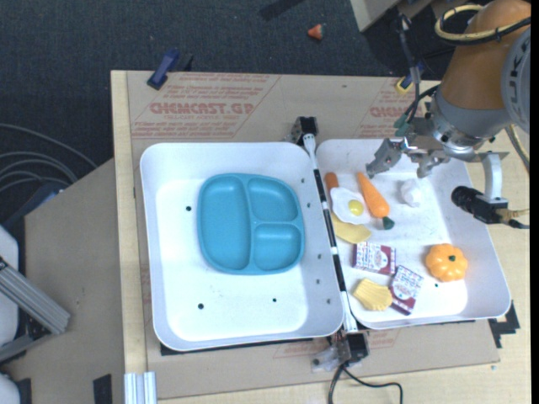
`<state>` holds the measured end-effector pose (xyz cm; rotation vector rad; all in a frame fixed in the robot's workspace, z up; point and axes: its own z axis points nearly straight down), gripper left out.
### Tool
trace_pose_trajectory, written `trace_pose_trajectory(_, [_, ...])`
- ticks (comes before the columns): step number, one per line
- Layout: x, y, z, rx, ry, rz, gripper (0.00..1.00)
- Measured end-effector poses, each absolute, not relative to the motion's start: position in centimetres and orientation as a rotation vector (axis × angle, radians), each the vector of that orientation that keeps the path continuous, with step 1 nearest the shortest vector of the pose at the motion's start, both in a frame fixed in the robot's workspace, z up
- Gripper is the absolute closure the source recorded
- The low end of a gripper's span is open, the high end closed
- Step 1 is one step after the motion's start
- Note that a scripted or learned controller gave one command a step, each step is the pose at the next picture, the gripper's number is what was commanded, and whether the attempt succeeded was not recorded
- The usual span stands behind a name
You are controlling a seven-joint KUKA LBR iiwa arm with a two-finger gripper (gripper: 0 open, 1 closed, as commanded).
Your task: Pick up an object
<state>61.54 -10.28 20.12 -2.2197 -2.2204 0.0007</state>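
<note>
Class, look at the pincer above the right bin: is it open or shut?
Open. The pincer hangs above the right bin with its two fingers spread apart, nothing between them; the carrot lies below, untouched.

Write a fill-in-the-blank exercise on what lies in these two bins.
1. The blue divided plate lies in the ____ bin.
2. The toy carrot lies beside the toy fried ____.
3. The toy pumpkin is ____ in colour.
4. The gripper is above the ____ bin.

Missing words: left; egg; orange; right
</note>
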Motion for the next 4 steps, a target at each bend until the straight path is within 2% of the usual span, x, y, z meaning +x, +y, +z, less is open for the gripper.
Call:
trace_pose_trajectory(1, [65.3, -13.5, 8.4, -2.222, -2.22, 0.001, 0.0])
trace_pose_trajectory(2, [66.7, -9.5, 8.5, -2.22, -2.223, 0.0, 0.0])
trace_pose_trajectory(3, [66.7, -9.5, 9.5, -2.22, -2.225, -0.002, 1.0])
trace_pose_trajectory(4, [66.7, -2.6, 20.8, -2.22, -2.224, -0.003, 1.0])
